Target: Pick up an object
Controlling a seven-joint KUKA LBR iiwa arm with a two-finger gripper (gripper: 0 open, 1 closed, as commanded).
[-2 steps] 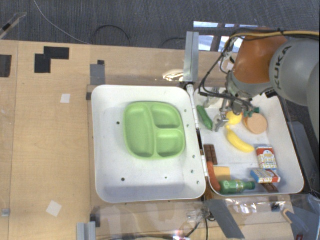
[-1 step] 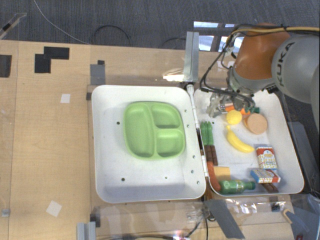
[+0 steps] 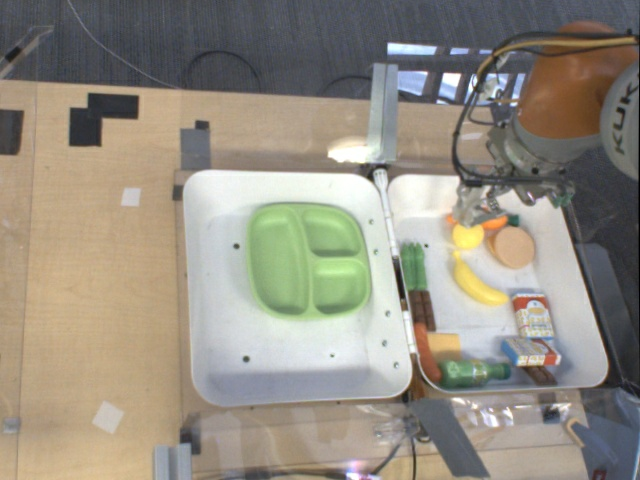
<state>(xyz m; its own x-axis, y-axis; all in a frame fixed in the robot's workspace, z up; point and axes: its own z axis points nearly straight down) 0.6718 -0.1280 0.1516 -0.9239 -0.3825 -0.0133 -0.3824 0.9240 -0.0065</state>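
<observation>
Hovering end effector (image 3: 474, 211), grip state unclear, yellow lemon (image 3: 465, 236) just below, banana (image 3: 478, 282) near

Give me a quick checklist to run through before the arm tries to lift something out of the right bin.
1. Gripper is over the right bin: ok.
2. A target lies right under it, the small yellow piece: ok.
3. Something is between the fingers: cannot tell.
4. Target stands apart from its neighbours: not ok, the banana and an orange piece lie close by.
5. Left bin with the green divided plate is out of the arm's way: ok.
</observation>
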